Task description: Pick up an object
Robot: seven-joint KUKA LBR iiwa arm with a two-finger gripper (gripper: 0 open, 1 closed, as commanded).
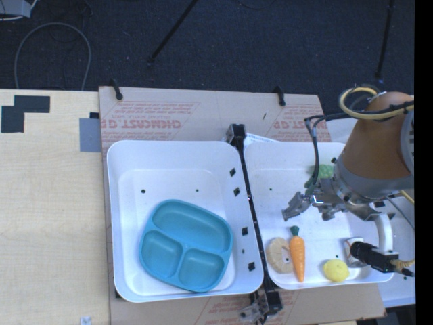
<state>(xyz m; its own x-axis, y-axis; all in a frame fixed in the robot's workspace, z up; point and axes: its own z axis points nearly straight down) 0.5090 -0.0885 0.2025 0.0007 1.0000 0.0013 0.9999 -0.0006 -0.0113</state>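
Note:
My gripper (310,210) hovers in the right bin (270,175), just above the green top of an orange carrot (297,256). Its fingers are open and nothing is between them. The carrot lies lengthwise near the bin's front wall. A round beige piece (278,254) rests against the carrot's left side. A yellow round fruit (335,270) lies to the carrot's right. A green thing (326,170) at the back of the bin is partly hidden behind my arm.
The left bin (128,181) holds a blue divided plate (186,244). A black divider bar (245,202) runs between the two bins. My orange-banded wrist (377,141) covers the right bin's right part.

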